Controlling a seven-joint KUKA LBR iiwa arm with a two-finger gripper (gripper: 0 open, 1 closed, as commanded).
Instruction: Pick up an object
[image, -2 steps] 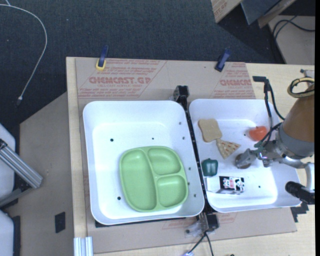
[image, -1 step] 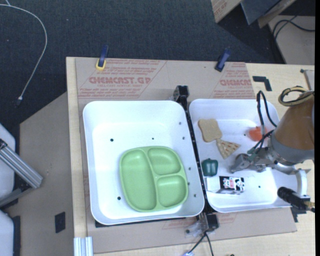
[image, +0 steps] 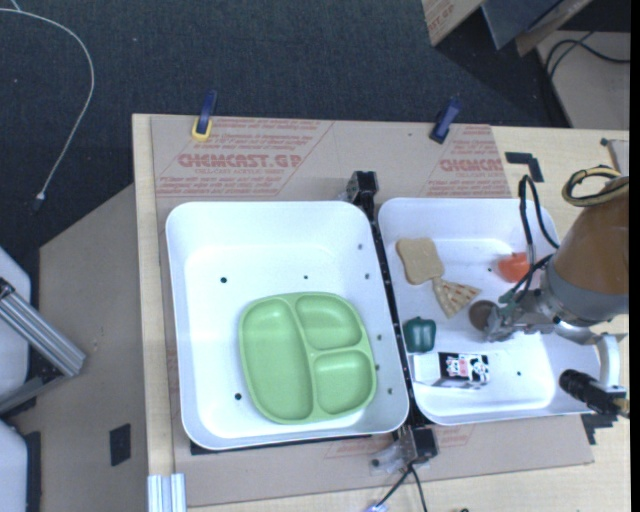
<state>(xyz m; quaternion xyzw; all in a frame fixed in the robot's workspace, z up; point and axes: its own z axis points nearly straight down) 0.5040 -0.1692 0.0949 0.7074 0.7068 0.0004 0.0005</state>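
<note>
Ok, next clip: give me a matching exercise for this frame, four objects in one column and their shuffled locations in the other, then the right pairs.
Things:
1. green divided plate
2. tan bread-shaped piece
3. dark green pepper-like toy
4. black and white carton

Places:
A. right bin, far left part
B. right bin, near edge
C. left bin, lying flat
D. right bin, against its left wall, halfway down

Pairs: 1-C, 2-A, 3-D, 4-B
</note>
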